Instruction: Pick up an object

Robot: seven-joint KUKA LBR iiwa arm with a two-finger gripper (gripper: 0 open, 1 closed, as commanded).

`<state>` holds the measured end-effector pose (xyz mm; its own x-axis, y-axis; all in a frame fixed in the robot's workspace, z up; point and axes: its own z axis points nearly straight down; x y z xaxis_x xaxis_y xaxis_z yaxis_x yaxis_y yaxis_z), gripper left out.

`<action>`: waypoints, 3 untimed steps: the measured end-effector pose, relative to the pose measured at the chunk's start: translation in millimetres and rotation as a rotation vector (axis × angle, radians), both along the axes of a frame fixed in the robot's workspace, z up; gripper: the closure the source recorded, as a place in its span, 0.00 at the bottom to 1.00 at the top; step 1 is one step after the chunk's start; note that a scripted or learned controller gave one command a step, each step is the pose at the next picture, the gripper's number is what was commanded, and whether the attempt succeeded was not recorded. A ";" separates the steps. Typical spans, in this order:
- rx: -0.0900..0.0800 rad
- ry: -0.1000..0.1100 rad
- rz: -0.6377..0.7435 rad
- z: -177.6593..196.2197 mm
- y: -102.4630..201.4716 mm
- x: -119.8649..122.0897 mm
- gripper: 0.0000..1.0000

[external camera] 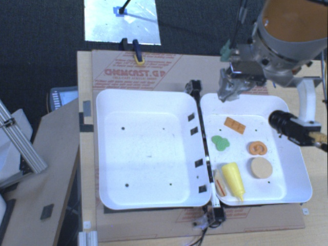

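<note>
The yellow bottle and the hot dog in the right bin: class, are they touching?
Touching. In the camera view, the yellow bottle lies right against the hot dog, with no white bin floor showing between them.

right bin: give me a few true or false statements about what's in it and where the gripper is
1. The yellow bottle lies in the right bin. True.
2. The green piece sits in the left bin. False: it is in the right bin.
3. The gripper is over the right bin's far edge. True.
4. The gripper holds the orange ring. False: the ring lies on the bin floor, apart from it.
5. The tan disc lies beside the orange ring. True.
</note>
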<state>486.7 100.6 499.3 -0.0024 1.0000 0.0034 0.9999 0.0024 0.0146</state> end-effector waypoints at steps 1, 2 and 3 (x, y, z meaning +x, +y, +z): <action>-0.003 0.017 0.009 -52.1 78.1 -0.9 1.00; 0.002 0.003 0.005 41.2 105.3 4.4 1.00; -0.002 0.013 0.002 35.8 103.6 4.1 0.00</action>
<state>490.8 204.2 535.1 -0.0045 1.0000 0.0014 1.0000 0.0045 0.0018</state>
